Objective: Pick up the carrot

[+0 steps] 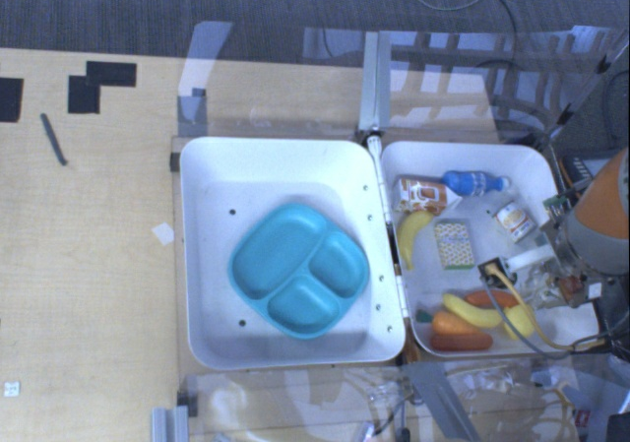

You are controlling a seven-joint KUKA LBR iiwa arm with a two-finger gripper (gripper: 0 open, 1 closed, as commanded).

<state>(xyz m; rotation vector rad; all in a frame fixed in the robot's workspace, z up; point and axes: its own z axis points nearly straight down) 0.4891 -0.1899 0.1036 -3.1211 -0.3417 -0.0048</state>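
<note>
The carrot [461, 334] is an orange stick lying flat along the near wall of the right bin [539, 162]. A yellow banana [470, 311] lies just behind it and touches it. My gripper [553, 280] hangs over the right side of that bin, to the right of the carrot and a little farther back, apart from it. The wrist with its orange band [606, 202] comes in from the right edge. Nothing shows between the gripper and the carrot except the banana's end and a short orange piece [503, 298].
The right bin also holds a blue bottle [472, 182], a brown snack pack [423, 196], a second banana [411, 235], a green patterned pad [454, 243] and a small can [515, 221]. A blue divided plate [299, 270] lies in the left bin [207, 233].
</note>
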